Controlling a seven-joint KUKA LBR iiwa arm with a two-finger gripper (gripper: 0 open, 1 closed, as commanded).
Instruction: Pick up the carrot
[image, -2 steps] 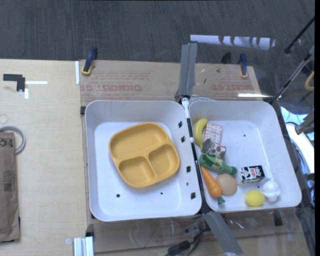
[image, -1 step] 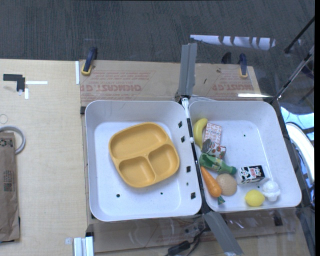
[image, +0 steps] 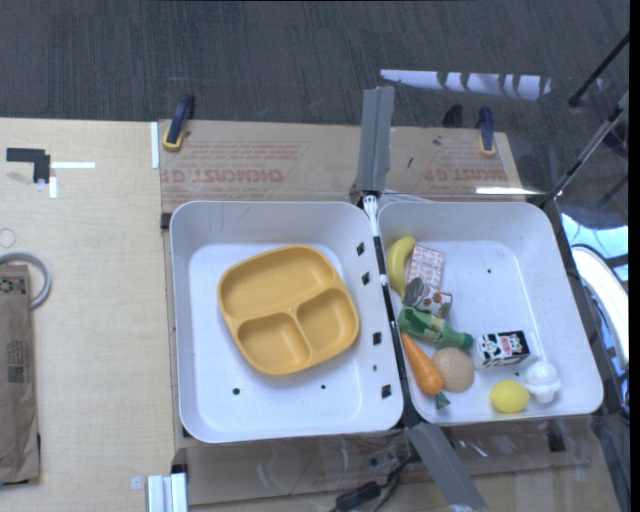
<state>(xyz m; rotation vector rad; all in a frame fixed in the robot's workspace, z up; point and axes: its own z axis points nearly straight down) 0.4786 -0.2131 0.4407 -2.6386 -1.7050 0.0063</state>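
We find the carrot (image: 422, 366) in the right bin (image: 520, 262), lying close to the wall that bin shares with the left bin (image: 190, 300), towards the near edge. It lies at a slant, its orange body running from upper left down to lower right, with its small green top at the lower end. A round tan item (image: 456, 370) sits just beside it on the right and appears to touch it. Just above the carrot lies a green vegetable (image: 432, 327), and beyond that a small printed packet (image: 431, 298), a red-and-white carton (image: 425, 269) and a yellow banana (image: 400, 262) against the shared wall. Further right we see a little black-and-white milk carton (image: 502, 348), a lemon (image: 509, 397) and a white lumpy item (image: 542, 379) near the front right corner, all well apart from the carrot. The left bin holds a yellow divided plate (image: 288, 309), set at an angle. Behind both bins lies a sheet of cardboard (image: 240, 160) held by two clamps (image: 180, 121). How the gripper's jaws stand we cannot tell, so we place the carrot by its neighbours instead.
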